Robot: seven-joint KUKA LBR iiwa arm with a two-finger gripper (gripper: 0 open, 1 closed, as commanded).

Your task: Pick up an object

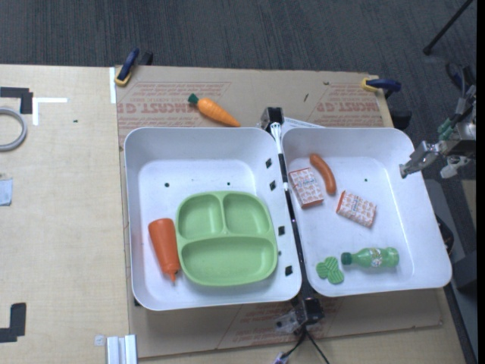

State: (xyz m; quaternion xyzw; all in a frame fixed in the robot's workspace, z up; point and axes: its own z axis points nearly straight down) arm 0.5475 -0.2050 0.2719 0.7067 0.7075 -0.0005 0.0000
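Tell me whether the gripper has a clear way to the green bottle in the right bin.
Probably yes. The gripper sits at the right bin's far right edge, and the green bottle lies uncovered with bare floor between them; only the green leafy toy is close by.

In the right bin (424, 226), a sausage (323, 172) lies slanted near the far-left corner. Just beside it sits a red-and-white packet (305, 186). A second red-and-white packet (356, 208) lies tilted at the bin's centre. A green bottle (370, 258) lies on its side near the bin's front wall, with a green leafy piece (330, 270) left of it.

right bin (424, 226): centre open | sausage (323, 172), bottle (371, 258) flank it
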